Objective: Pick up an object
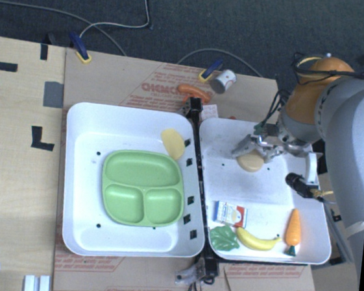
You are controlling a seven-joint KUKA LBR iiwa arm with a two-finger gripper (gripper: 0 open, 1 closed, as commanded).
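My gripper (258, 149) hangs over the back part of the right bin (264, 196), directly above a pale tan rounded lump (250, 162) that lies on the bin floor. The lump shows just below the gripper and touches it or nearly so; I cannot tell whether it is gripped. Further forward in the same bin lie a small white box with red and blue print (230, 213), a banana (256, 239), a green leafy piece (224, 238) and an orange carrot (294, 227).
The left bin (82, 163) holds a green divided plate (143, 188) and a yellow lemon-like piece (173, 143) near the shared wall. Behind the bins sit an orange item (194, 92), a grey cylinder (223, 81) and cables. The arm's bulk covers the right side.
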